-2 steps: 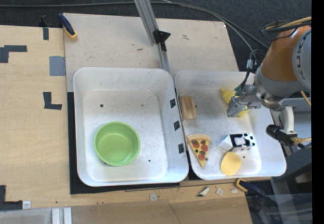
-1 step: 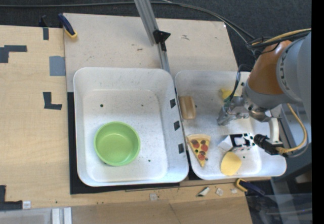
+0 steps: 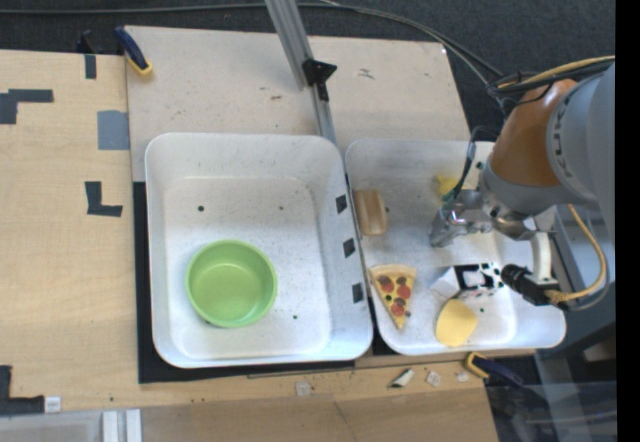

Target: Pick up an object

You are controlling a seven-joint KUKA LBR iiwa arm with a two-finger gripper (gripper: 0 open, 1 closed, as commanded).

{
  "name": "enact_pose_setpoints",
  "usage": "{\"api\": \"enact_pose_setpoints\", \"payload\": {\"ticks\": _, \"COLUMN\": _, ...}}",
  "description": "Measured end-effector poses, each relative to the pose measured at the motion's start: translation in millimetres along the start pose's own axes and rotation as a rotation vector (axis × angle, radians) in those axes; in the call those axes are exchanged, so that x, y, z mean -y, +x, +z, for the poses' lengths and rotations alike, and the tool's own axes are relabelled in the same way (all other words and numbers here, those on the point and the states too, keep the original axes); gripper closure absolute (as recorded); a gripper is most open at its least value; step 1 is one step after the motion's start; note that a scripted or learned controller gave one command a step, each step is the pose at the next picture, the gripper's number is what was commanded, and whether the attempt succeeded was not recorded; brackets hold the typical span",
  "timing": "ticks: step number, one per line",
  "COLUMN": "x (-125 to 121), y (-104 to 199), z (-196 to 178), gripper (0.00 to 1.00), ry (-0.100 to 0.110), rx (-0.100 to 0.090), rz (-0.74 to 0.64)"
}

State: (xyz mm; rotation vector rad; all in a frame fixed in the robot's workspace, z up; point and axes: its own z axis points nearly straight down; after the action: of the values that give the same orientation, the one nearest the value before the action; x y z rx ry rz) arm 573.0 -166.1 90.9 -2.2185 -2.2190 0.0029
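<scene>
In the left bin [image 3: 160,230], a green bowl [image 3: 232,282] is seen near the front wall. In the right bin [image 3: 400,162], a yellow round piece [image 3: 456,324] and a pizza slice [image 3: 394,292] lie near the front rim; a tan block [image 3: 371,212] lies beside the dividing wall. The gripper [image 3: 448,226] is lowered mid-bin; its opening cannot be judged. Bare floor is left behind the block.

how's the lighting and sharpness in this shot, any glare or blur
Camera view: light is even and soft, with no harsh glare on the white bins; the green bowl and pizza slice look fairly sharp; the pincer is small and murky under the arm, where a faint shadow falls.
</scene>
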Motion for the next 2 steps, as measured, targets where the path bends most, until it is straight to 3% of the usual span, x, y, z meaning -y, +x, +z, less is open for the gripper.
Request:
{"api": "enact_pose_setpoints", "payload": {"ticks": 1, "x": 0.3, "y": 0.9, "z": -9.0, "gripper": 1.0, "ry": 0.002, "rx": -0.002, "rz": -0.001}}
{"api": "enact_pose_setpoints", "payload": {"ticks": 2, "x": -8.8, "y": 3.9, "z": -66.0, "gripper": 1.0, "ry": -0.004, "rx": 0.0, "rz": -0.001}}
